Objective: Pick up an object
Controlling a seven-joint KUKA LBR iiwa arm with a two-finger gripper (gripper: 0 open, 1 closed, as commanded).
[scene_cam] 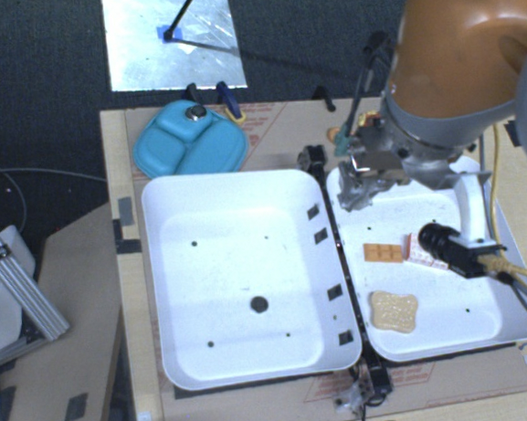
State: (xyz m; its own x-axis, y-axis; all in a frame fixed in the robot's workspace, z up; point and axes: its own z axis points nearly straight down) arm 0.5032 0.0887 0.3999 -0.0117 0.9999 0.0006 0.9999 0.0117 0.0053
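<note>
The right bin (475,324) holds three things. An orange-brown rectangular cracker (384,252) lies near its middle, a beige bread-like piece (394,311) sits nearer the front, and a pink and white packet (419,254) lies just right of the cracker, partly covered by the arm's fittings. My gripper (357,186) hangs over the far left corner of this bin, well behind the cracker, with nothing visibly in it. The large orange and grey wrist hides the back of the bin. In the left bin (185,258) lies a small dark round disc (259,304).
A blue lidded container (190,140) sits on the bench behind the left bin. Farther back a shiny metal sheet (173,34) lies on the dark floor. A divider with black clips (331,254) separates the bins. An aluminium frame (8,282) stands at the left.
</note>
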